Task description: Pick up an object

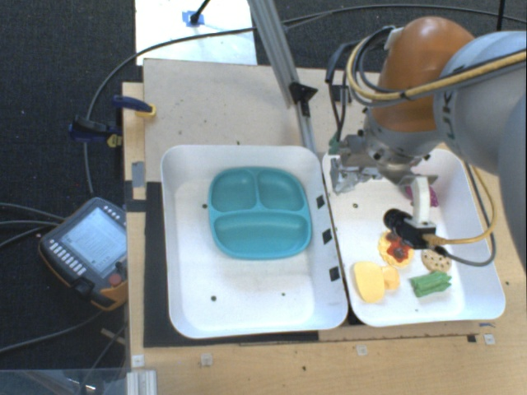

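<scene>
Dark carpet [49, 39] all round; on it a pale worktop [214, 105] bearing two white bins side by side. Within the left bin [183, 245], a teal divided plate [259, 212], lying flat. Just past the plate's right edge in the camera view, the right bin [362, 220], holding the likely pickings. All clustered well right of the plate and a little nearer the camera: a yellow piece [370, 281] closest to the plate, an orange-red piece [397, 252] just beyond it, a round biscuit-like piece [434, 261] and a green piece [431, 284] farther right again. Farther back, a pink piece [434, 194], partly hidden. Grey arm [469, 81] reaching in from beyond that bin, wrist hanging over the bin's back corner nearest the plate, apart from every piece. Cannot tell whether the jaws stand apart or together; nothing seen between them. Judged as the approach step: nothing lifted, no target yet under the wrist. Next move probably calling for a shift away from the plate toward the cluster, jaws lined up over one piece standing clear of its neighbours, yellow or green probably easiest, then a straight descent, wary of the bin wall.
</scene>
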Action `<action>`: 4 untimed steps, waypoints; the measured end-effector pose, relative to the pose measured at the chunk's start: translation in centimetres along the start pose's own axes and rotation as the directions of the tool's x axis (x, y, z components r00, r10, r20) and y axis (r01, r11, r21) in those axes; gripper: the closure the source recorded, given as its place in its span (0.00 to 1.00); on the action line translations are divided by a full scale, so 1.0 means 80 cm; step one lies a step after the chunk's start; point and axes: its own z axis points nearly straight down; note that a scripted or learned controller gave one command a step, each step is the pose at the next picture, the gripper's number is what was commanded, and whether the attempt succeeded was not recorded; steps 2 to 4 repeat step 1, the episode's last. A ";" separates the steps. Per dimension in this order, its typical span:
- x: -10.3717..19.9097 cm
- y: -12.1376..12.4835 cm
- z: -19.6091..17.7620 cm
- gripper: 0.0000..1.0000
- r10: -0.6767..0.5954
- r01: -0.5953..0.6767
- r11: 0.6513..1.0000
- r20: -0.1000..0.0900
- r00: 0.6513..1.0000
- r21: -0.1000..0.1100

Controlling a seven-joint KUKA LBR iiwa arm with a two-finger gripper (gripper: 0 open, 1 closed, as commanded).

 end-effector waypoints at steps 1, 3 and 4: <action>0.070 0.004 -0.007 1.00 0.000 0.000 1.000 0.000 1.000 -0.002; 0.070 0.004 -0.007 1.00 0.000 0.000 1.000 0.000 1.000 -0.002; 0.070 0.004 -0.007 1.00 0.000 0.000 1.000 0.000 1.000 -0.002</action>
